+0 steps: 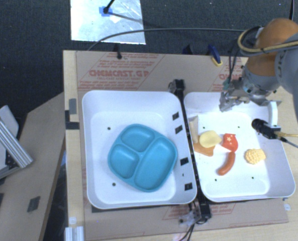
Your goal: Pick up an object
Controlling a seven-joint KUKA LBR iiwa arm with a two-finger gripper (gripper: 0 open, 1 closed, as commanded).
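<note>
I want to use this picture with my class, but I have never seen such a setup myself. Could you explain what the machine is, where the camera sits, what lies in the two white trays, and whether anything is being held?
The picture comes from a single camera fixed above a bench, looking down at a slant. The machine is a grey robot arm with an orange band, reaching in from the right. Its gripper hangs over the far end of the right shallow white bin, with nothing seen between its fingers.

The left shallow white bin holds a blue plastic plate with three compartments. The right bin holds small toy foods: a pale yellow rounded piece, a red chunk, an orange-red sausage shape and a yellow corn-like piece.

The job is to pick up an object; nothing is lifted yet.
</note>
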